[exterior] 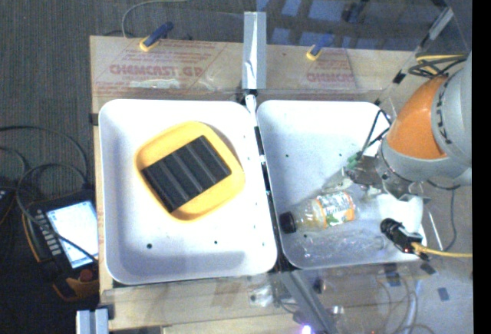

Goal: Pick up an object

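A clear plastic bottle (328,211) with an orange-and-green label and a black cap lies on its side near the front of the right bin (307,133), cap pointing left. My gripper (362,171) hangs low over the right side of that bin, just above and to the right of the bottle's base, close to it. The grey wrist and orange band hide most of the gripper. A yellow rounded block with a black ribbed top (189,170) rests in the middle of the left bin (123,233).
A raised divider (261,163) separates the two bins. Crumpled clear film (337,246) lies along the right bin's front wall. A cardboard sheet (169,71) with two clamps sits behind the bins. A tablet (69,229) lies off the bench at left.
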Robot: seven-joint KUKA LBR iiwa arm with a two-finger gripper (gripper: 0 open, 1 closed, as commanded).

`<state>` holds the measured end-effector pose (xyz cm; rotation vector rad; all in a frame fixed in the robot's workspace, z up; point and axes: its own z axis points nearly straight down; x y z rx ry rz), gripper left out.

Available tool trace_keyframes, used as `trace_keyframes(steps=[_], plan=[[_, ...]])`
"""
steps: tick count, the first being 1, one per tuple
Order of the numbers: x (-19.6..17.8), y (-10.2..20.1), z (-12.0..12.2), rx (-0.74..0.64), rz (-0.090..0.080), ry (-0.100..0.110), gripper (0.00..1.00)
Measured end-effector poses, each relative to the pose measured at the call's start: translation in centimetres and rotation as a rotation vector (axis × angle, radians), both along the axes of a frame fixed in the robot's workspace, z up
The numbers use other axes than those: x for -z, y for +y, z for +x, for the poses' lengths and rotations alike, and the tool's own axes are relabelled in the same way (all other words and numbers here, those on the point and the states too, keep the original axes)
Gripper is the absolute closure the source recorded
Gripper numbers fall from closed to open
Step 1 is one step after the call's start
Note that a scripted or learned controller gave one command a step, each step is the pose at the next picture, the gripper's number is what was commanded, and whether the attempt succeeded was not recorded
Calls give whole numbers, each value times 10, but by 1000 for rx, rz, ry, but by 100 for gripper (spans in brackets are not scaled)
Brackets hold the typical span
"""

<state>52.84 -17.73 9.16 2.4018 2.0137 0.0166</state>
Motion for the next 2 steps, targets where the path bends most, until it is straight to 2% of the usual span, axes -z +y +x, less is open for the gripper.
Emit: trace_keyframes(steps=[1, 2], plan=[[-1, 12, -9, -130, -15, -6, 0], [-13, 14, -6, -133, -11, -10, 100]])
